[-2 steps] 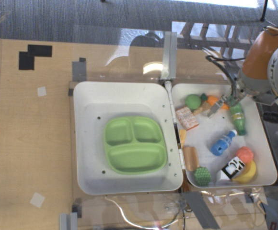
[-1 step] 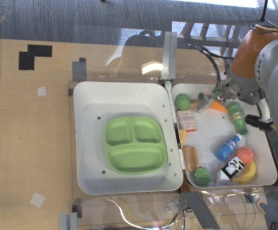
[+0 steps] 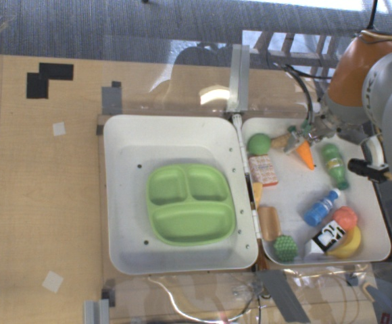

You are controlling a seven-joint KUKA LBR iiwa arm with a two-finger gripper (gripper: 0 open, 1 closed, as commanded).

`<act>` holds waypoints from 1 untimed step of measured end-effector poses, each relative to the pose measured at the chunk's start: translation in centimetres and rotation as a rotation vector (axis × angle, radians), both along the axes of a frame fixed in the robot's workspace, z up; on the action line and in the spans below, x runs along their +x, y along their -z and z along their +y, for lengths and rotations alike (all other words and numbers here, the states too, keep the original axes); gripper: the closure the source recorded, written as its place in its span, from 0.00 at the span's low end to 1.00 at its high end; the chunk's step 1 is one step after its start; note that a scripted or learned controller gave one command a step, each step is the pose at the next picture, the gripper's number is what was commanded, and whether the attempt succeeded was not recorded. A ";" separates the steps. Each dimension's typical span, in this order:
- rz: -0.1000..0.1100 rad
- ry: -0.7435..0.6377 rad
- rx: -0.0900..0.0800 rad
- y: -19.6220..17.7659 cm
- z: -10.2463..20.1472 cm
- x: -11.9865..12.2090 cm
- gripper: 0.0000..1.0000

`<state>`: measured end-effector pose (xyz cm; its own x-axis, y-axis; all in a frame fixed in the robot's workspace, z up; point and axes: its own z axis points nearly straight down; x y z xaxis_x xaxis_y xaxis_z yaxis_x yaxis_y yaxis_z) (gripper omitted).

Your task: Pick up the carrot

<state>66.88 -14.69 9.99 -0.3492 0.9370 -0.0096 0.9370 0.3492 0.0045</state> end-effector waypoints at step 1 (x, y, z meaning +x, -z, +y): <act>-0.010 0.060 0.010 -10.1 7.8 -1.7 1.00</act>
